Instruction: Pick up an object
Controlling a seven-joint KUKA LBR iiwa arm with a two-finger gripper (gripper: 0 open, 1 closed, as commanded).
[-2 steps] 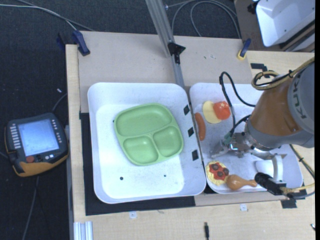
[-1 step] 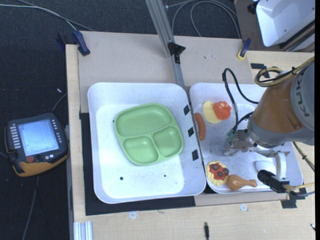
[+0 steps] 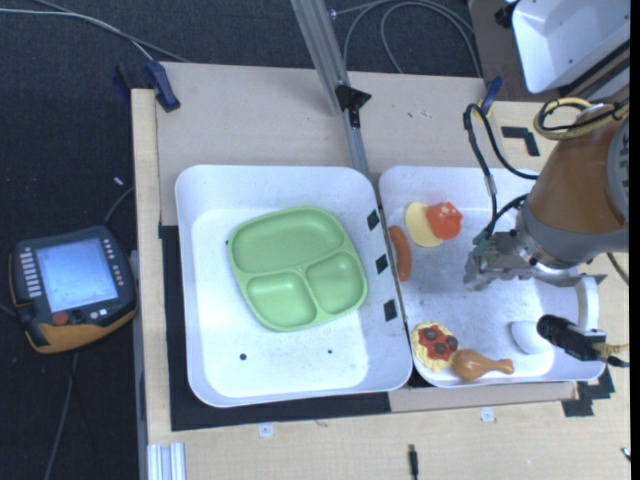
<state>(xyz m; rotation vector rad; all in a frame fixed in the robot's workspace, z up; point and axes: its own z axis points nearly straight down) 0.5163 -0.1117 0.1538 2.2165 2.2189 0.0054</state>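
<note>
Hovering hand (image 3: 487, 268) mid right bin (image 3: 450, 298), sausage (image 3: 401, 252) at left wall.

A green divided plate (image 3: 297, 267) with three compartments lay flat in the left bin (image 3: 200, 298), turned at a slant, nearer the worktop's far edge. In the right bin (image 3: 440, 183), a sausage (image 3: 402, 251) lay lengthwise along the left wall. Beside it sat a red-and-yellow toy (image 3: 436, 222). At the near edge, a small pizza slice (image 3: 435, 342) touched a brown drumstick (image 3: 480, 365), and a white egg-like piece (image 3: 524, 336) lay toward the near right corner.
</note>
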